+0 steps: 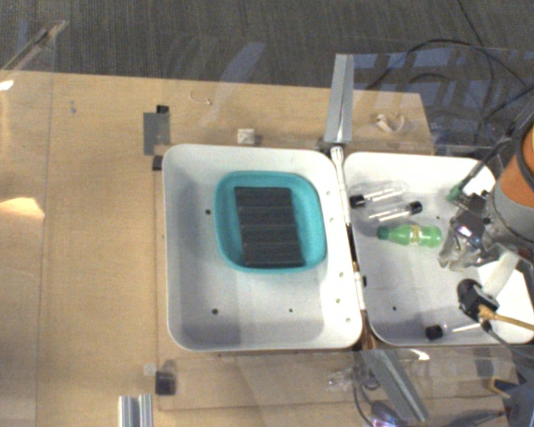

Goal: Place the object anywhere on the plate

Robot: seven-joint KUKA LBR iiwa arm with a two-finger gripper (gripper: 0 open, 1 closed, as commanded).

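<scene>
Nearest you, a black-capped marker [451, 330] lies along the right bin's [383, 323] front edge. Your gripper [463, 243] hovers by its right side; grip unclear. The green bottle [411, 235] waits mid-bin: pickup first, then the teal plate [313, 229], left bin.

Two white bins sit side by side — the left bin [189, 265] holds a teal plate [313, 225] with a dark ridged centre. In the right bin [400, 301] lie a green bottle [411, 235] and clear tubes [384, 200], with the gripper [463, 247] above its right side.
</scene>
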